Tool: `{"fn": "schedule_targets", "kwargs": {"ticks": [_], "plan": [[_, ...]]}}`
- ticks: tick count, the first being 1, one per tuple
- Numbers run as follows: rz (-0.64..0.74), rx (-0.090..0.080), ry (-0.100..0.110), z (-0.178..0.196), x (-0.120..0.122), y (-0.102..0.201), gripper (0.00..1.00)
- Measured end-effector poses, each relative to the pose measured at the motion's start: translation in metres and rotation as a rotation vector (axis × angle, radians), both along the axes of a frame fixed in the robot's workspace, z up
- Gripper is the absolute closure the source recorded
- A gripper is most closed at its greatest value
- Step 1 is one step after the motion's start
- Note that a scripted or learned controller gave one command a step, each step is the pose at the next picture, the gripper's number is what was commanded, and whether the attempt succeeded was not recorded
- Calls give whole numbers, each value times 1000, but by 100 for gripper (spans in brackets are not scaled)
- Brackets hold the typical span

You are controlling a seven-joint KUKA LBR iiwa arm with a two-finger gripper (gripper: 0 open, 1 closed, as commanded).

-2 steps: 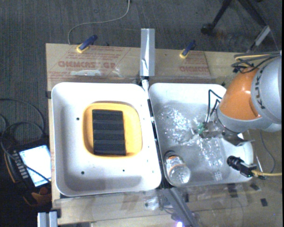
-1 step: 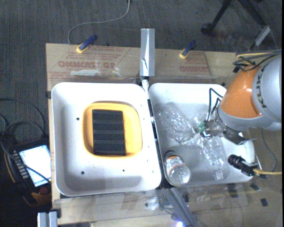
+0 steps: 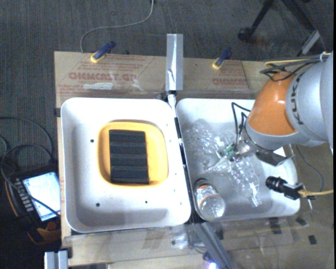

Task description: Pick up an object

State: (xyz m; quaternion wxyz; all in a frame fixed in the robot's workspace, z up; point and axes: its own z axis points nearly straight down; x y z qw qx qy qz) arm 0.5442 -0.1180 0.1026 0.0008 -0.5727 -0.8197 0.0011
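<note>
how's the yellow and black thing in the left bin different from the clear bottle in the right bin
The yellow tray-like block is opaque, yellow with a ribbed black centre; the clear plastic bottle is see-through. The block is flat and rectangular with rounded corners; the bottle is rounded. The block lies mid-floor in the left bin; the bottle sits in the near-left corner of the right bin, among crumpled clear plastic. Each rests in a white bin.

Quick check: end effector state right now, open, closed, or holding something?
End effector: cannot be told; it sits low in the right bin among clear plastic items.
</note>
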Motion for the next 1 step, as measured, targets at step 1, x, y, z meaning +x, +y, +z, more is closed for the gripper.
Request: {"fn": "schedule_targets", "kwargs": {"ticks": [1], "plan": [[79, 0, -3, 81, 44, 33, 100]]}}
